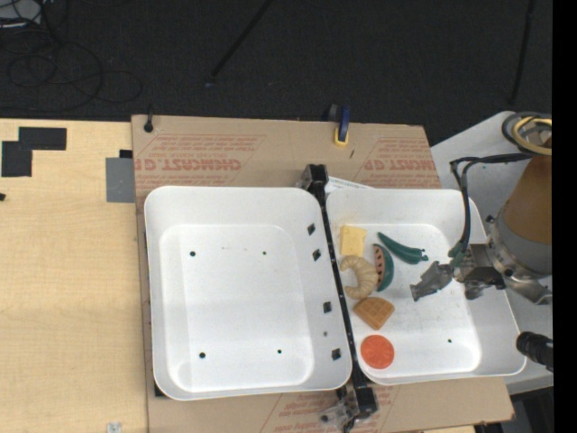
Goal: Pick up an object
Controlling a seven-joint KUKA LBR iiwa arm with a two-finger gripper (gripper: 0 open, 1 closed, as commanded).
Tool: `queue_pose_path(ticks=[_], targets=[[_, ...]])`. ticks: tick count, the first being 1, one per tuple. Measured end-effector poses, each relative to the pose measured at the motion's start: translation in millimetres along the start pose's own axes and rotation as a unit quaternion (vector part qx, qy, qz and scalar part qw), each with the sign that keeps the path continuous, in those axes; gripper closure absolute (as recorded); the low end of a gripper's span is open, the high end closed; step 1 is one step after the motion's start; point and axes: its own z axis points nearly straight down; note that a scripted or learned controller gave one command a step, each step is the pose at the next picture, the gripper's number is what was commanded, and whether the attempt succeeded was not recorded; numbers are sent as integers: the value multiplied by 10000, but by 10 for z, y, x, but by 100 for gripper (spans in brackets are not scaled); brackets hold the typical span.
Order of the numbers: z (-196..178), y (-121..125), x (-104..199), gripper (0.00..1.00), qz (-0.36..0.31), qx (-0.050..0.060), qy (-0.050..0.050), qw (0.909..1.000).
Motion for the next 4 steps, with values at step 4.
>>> queue_pose_path(ticks=[4], targets=[[-1421,294,1161,100,-10,-42,-8,10000]])
